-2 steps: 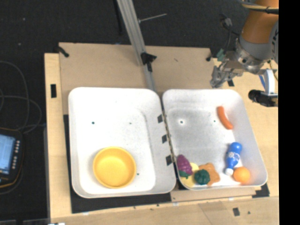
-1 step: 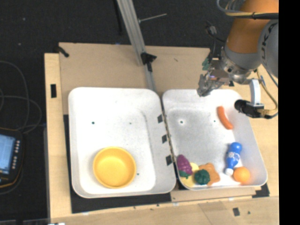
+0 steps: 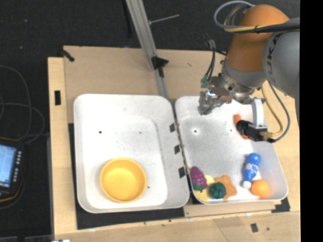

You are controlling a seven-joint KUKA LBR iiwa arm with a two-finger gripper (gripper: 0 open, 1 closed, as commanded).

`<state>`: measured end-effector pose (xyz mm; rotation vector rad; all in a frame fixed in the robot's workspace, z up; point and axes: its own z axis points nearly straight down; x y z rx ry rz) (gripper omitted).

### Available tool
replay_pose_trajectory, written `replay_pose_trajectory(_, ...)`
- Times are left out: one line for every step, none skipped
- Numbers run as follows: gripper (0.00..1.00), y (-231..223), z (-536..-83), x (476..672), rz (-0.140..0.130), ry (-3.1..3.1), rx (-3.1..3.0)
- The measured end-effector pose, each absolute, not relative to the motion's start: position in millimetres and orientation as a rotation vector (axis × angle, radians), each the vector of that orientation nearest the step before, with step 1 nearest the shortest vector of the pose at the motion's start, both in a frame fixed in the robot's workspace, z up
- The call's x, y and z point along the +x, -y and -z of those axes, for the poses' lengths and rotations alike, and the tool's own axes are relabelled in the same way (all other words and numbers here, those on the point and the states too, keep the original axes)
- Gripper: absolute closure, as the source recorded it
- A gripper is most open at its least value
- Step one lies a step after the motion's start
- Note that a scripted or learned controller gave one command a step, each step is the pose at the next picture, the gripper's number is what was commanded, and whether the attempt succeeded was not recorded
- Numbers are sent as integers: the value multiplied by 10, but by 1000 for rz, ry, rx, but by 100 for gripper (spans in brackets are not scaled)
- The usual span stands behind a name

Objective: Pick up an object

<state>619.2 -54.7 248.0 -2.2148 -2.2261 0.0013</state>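
Observation:
My gripper hangs over the far left corner of the right bin, with nothing visible between its fingers. Along that bin's near edge lie a purple toy, a dark green toy, an orange-tan piece and a pale yellow piece under them. Near the right corner sit a blue and white bottle-shaped toy and an orange ball. A yellow bowl rests in the near part of the left bin.
A slanted metal post rises behind the bins, ending near the divider. A tablet-like device with cables lies off the bench at the left. The bench's wooden surface borders the bins.

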Motion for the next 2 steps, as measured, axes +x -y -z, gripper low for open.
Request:
replay_pose_trajectory(100, -15, -2423, 5940, 0, 2228, -2213)
replay_pose_trajectory(100, -508, -2318, 5720, 0, 2228, -2213)
